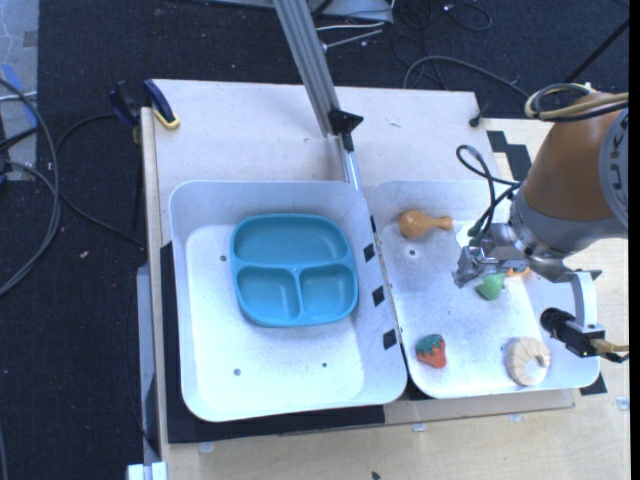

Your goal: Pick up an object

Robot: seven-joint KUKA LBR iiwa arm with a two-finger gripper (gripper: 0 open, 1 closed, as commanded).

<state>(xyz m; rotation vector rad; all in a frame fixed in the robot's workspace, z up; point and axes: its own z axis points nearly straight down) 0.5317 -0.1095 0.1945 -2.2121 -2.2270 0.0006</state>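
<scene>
Camera view: claw (478,271) low in right bin (440,368), perhaps touching green object (491,288); grip indiscernible.

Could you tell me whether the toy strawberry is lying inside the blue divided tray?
No, the strawberry lies on the floor of the right bin, while the blue tray sits in the left bin.

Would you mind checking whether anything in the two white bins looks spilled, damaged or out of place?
Nothing stands out. The blue three-compartment plastic tray lies flat in the left white bin. In the right white bin, the orange drumstick-shaped toy, red strawberry toy, pale shrimp-like toy and small green toy under the gripper lie apart and look intact.
</scene>
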